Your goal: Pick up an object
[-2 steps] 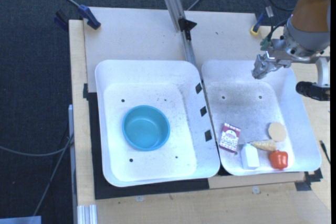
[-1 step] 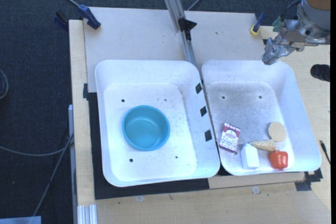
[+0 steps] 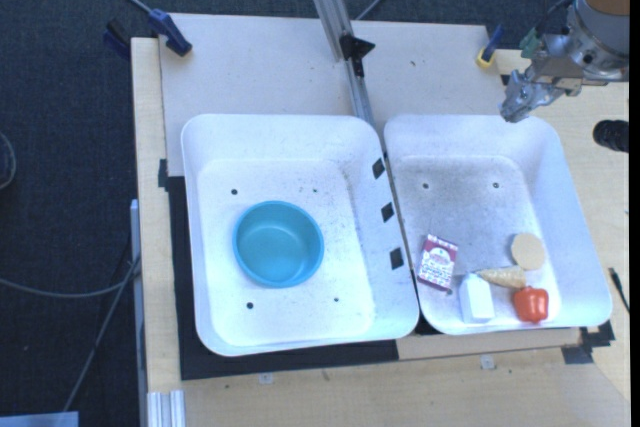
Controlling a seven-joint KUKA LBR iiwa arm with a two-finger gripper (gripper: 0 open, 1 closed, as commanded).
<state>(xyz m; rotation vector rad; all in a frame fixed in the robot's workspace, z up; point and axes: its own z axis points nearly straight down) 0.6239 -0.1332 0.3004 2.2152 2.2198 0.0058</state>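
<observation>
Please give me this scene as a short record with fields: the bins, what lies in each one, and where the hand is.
left bin: holds one blue bowl, upright
right bin: holds five small things, all in its near corner
things in right bin: red and white packet, white block, red pepper, round beige piece, cone-shaped piece
hand: above the far right corner of the right bin, apart from all the things
hand contents: nothing seen between its fingers
</observation>
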